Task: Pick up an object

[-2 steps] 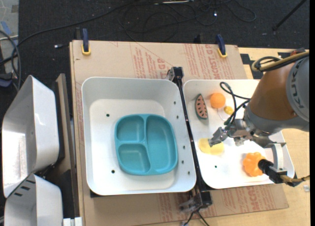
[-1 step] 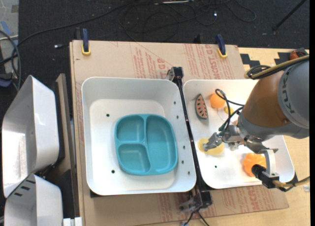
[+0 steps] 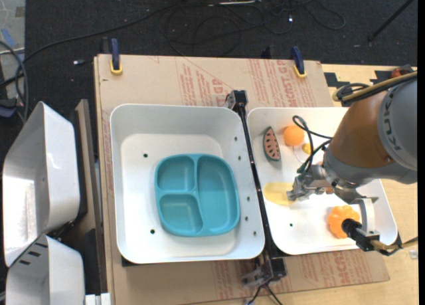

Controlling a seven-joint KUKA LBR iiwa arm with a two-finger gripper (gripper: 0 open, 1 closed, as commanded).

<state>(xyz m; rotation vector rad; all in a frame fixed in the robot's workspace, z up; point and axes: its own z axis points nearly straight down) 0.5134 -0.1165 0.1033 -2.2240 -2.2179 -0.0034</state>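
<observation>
From my seat the far left shows white tubs (image 3: 40,184) stacked off the bench, beside the cardboard-covered bench top (image 3: 179,78). Next comes the left bin (image 3: 126,124), and in it I see a teal divided plate (image 3: 197,195) lying flat, its three compartments facing up, its long side running roughly front to back. Across the dark divider is the right bin (image 3: 319,116). Near its left wall lies a watermelon slice (image 3: 271,143), a narrow wedge whose long axis runs away from me toward the bin's far edge, tilted slightly leftward at the top. Just to its right sits a small orange ball (image 3: 293,136), round, so no direction to report. Below them a pale yellow flat piece (image 3: 277,194) lies with its long axis across the bin, left to right; its right end meets the gripper (image 3: 299,191). The arm (image 3: 372,141) reaches in from the right, its orange band bulking over the bin's right half, wrist angled down and leftward so the gripper sits low at the yellow piece. I cannot tell how the tool is set. Toward the near right corner an orange blocky toy (image 3: 340,220) rests apart from the gripper, beside a black part of the arm's hardware.
</observation>
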